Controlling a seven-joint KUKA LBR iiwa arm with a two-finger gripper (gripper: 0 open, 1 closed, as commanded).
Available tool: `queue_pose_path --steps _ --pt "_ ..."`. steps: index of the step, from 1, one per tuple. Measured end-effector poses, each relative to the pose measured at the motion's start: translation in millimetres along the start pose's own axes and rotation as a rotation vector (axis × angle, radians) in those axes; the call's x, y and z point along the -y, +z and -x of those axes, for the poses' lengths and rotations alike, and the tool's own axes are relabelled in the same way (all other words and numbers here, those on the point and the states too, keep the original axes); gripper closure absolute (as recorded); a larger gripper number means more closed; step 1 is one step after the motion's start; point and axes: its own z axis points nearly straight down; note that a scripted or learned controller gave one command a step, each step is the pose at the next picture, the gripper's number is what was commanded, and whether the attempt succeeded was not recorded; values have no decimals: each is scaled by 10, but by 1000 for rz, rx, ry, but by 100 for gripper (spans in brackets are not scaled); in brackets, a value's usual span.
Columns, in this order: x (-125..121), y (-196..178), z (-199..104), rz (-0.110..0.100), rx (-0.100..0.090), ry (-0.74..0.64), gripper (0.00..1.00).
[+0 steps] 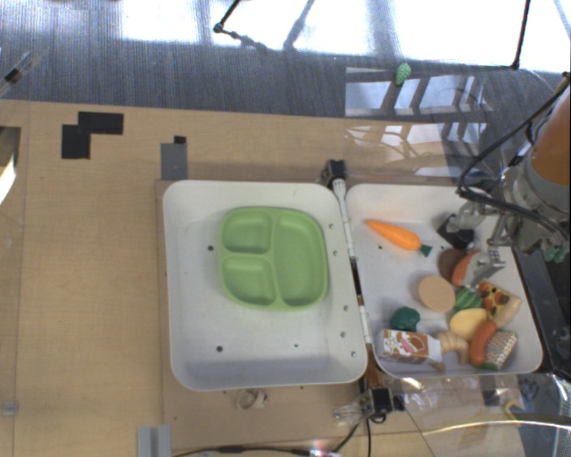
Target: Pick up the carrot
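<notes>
While the gripper (482,254) hangs over the right bin (384,207) near that bin's right edge, whether it is released or clenched cannot be told; nothing is seen between its parts. Left of it and apart from it, the carrot (393,235) lies flat toward the bin's far edge, its green tip pointing right. Crowded toys (464,326) fill the bin's near right corner. On the desk (80,294), the left bin (192,348) carries a green divided plate (272,257).

Pale wood surface (80,294) w/ black markers (89,132) at 10 o'clock; grey ribbed floor (178,62) at 12, sunlit patches (161,18), tripod shadows.
</notes>
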Motion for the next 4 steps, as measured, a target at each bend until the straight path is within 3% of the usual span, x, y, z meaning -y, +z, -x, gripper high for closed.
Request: queue_pose_path --steps 1,2,3,4 --pt "-136 889 581 2 -5 172 0" --pt "-197 1728 812 0 8 167 0" --pt "-127 1745 831 0 2 511 0" --pt "-326 1754 1040 1 1 762 0"
